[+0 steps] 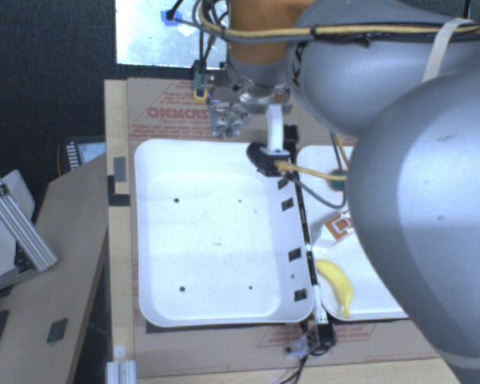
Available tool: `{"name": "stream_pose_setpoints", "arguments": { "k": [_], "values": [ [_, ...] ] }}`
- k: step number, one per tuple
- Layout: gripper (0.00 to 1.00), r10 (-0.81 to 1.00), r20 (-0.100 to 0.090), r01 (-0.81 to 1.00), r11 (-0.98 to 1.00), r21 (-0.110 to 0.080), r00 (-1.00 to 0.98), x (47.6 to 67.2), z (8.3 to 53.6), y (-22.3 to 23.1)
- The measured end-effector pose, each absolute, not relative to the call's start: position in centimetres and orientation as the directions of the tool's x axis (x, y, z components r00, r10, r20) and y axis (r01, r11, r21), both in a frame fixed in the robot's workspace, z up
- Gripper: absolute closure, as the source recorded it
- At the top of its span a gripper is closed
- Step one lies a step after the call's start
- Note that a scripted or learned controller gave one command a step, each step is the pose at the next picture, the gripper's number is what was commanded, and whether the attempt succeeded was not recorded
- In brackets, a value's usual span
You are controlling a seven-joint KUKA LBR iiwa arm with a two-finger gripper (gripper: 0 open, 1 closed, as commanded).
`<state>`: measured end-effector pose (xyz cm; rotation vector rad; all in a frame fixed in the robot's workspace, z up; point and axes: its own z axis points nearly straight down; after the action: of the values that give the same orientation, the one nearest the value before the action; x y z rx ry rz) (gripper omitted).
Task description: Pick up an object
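My gripper (226, 122) hangs above the far edge of the left white bin (156, 298), just over the cardboard behind it. Its metal fingers point down with nothing visible between them. In the right bin (376, 306) a yellow banana (337, 283) lies near the front left corner. A small orange and white object (341, 226) sits further back in that bin. My grey arm covers most of the right bin.
A divider with black clips (298, 232) runs between the two bins. Cardboard with red print (164, 112) lies under and behind the bins. An aluminium rail (16, 218) stands at the left on a tan side surface.
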<state>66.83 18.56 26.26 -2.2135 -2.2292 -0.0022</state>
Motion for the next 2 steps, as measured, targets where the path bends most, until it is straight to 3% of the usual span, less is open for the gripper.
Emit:
{"name": "stream_pose_setpoints", "arguments": {
  "k": [1, 2],
  "values": [
    [1.0, 1.0, 0.0, 1.0, 0.01, 0.004, -0.01, 66.9, 27.5, 18.4],
    [1.0, 1.0, 0.006, 1.0, 0.008, 0.018, -0.008, 66.9, 42.3, 21.6]
  ]
}}
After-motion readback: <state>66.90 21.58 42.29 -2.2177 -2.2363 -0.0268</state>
